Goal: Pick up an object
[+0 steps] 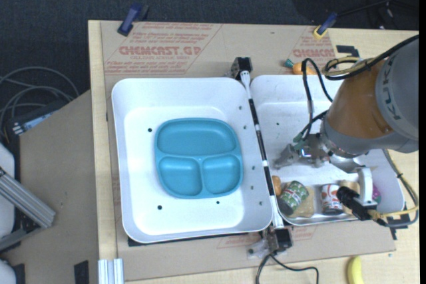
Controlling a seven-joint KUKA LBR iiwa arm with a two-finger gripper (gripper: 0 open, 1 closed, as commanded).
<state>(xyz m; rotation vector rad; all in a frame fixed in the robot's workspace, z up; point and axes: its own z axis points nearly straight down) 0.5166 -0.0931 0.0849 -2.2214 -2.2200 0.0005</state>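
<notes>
The arm reaches into the right bin (283,93) from the right, and its gripper (290,153) points left and down near the bin's left wall. Just below the gripper, at the bin's front edge, lies a small round item with a green label (293,195) on a tan piece. A red and white can (331,199) lies to its right, partly behind a black part of the arm. Something pink (377,193) peeks out at the bin's right side. I see nothing held in the gripper.
The left bin (133,143) holds a blue divided plate (198,156). A black hinge strip (256,136) runs between the bins. Cables loop over the arm at the right. A yellow object (355,270) lies off the bench's front right corner.
</notes>
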